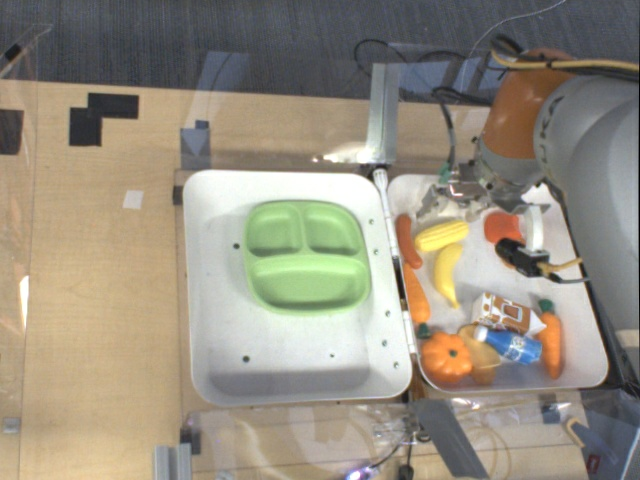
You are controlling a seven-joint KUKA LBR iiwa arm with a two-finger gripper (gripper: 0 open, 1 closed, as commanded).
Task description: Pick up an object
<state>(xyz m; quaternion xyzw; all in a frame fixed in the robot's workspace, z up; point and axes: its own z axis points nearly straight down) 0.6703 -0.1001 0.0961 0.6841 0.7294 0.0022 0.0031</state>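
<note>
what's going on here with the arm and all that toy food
A grey robot arm reaches in over the right bin, with its gripper low at the bin's far end, just above a corn cob and a banana. Nothing is visibly held. A pumpkin, carrots and a blue bottle lie nearer. The left bin holds a green divided plate.

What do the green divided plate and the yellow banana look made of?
The green divided plate in the left white bin looks like matte moulded plastic: uniform colour, soft rounded compartment ridges. The yellow banana in the right bin seems to be a smooth plastic toy, evenly coloured and faintly shiny, though it could be rubber.
</note>
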